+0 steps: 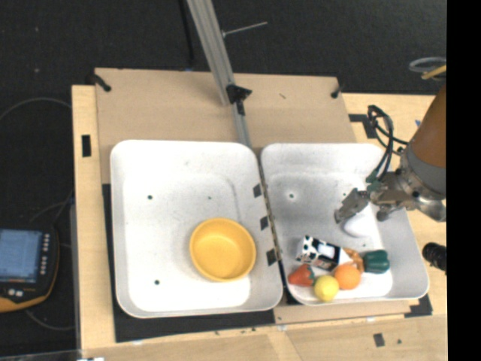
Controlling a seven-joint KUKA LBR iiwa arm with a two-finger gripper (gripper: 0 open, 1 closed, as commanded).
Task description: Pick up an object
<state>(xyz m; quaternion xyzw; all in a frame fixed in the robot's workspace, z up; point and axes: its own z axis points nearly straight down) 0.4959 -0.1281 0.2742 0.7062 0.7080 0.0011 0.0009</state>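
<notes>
A little pile of toys sits in the near corner of the right bin (301,171): a black-and-white block (319,251), red ball (301,275), yellow ball (326,288), orange ball (347,276) and green piece (376,261). The claw (366,207) hangs above them, fingers spread apart, holding nothing. The bin's far part is bare. A yellow bowl (222,249) rests in the left bin (150,179).

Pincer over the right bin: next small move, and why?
Probably shift the pincer toward the near edge of the right bin, then lower it. It hangs above bare bin floor, while the toys sit clustered nearer: a black-and-white toy, an orange ball, a yellow ball and a green piece. Nothing is between its fingers.
</notes>
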